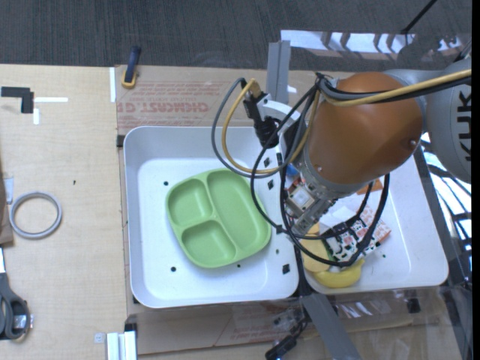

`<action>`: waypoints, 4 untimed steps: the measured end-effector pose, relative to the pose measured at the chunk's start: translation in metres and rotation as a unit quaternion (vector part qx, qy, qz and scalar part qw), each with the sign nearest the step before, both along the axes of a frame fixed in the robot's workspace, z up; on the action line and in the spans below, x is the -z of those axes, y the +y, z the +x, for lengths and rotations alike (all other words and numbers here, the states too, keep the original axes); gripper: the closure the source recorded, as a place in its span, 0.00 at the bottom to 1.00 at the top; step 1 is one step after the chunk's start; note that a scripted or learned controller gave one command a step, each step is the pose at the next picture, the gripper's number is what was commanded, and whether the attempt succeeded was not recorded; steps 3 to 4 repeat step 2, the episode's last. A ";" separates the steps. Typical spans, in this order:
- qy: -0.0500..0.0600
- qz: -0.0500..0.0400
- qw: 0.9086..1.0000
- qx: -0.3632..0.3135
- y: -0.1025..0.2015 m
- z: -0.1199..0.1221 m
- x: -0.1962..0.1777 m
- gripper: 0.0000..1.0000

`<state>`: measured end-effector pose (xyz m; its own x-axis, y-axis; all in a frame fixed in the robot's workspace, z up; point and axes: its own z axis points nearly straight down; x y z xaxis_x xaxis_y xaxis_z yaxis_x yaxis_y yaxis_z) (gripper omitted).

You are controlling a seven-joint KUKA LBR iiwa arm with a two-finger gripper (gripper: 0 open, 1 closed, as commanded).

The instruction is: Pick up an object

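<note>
Objects for the picking sit in the right bin [420, 268]: a yellow banana-like thing [335, 276] against the near wall, and beside it a flat patterned packet [367, 235] with red and white on it. The left bin [142, 223] holds a green divided plate [217, 217], lying flat and well apart from the arm's working end.

From where I stand, nothing looks picked yet. Both things in the right bin rest on the floor of the bin, so as far as I can judge the whole grasp and lift is left to do.

The arm [364, 130] reaches in from the right and leans steeply down over the wall between the two bins, its orange band toward me and black and yellow cables looping off it. The gripper [309, 220] hangs low just above the yellow thing, but the wrist and cables hide it, so I cannot tell how wide it is or whether it has hold of anything.
</note>
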<state>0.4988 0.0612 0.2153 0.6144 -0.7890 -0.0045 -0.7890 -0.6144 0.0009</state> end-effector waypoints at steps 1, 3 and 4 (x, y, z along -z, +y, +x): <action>0.000 0.000 0.995 -0.099 0.022 -0.011 0.015 1.00; 0.000 0.001 0.983 -0.182 0.046 -0.008 0.021 1.00; 0.000 0.001 0.983 -0.182 0.046 -0.008 0.021 1.00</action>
